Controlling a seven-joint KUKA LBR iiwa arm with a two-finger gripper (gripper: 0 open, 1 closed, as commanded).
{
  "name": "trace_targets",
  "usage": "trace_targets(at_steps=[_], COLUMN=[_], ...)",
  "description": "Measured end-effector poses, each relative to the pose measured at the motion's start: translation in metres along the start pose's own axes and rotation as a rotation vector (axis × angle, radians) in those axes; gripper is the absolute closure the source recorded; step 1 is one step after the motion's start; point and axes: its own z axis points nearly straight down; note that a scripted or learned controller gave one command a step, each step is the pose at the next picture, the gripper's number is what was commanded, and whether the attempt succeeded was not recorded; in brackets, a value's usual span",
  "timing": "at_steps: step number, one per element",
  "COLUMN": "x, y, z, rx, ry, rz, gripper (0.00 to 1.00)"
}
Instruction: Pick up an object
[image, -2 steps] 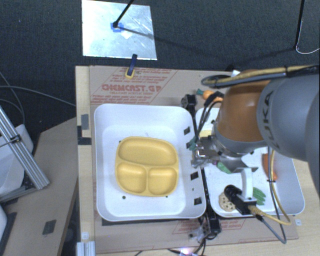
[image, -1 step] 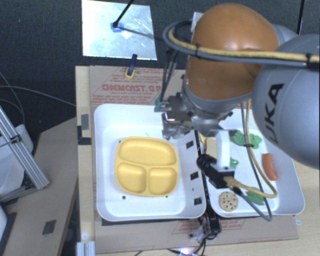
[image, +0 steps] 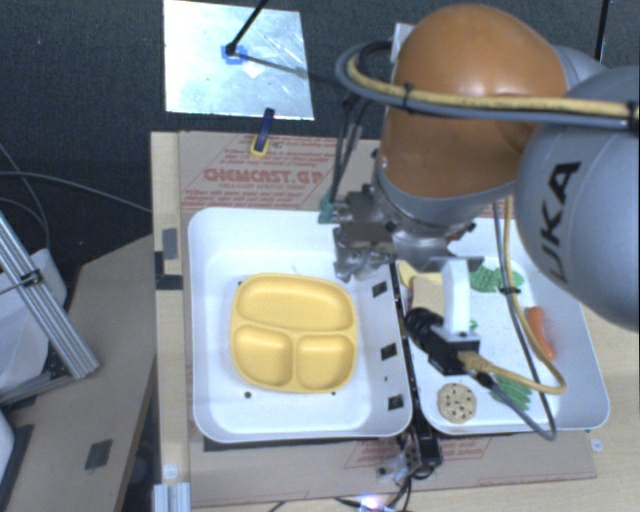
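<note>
While we are hovering over the divider between the two bins, we are judging the step in hand to be choosing a target and descending squarely on it. Our hand (image: 362, 250) is sitting at the far end of that divider, too hidden beneath the wrist for us to tell its state. We are seeing a yellow divided tray (image: 294, 331) lying in the left bin (image: 215, 300). A cookie (image: 457, 402) is lying near the front edge of the right bin (image: 585, 390), and a carrot (image: 541, 332) toward its right side.
</note>
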Motion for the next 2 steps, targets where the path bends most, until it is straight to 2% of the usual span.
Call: trace_targets(at_steps=[1, 2], x=[0.0, -0.03], y=[0.001, 0.015], z=[-0.01, 0.111], rx=[-0.001, 0.013], ry=[0.0, -0.004], rz=[-0.006, 0.014], gripper=[1.0, 1.0])
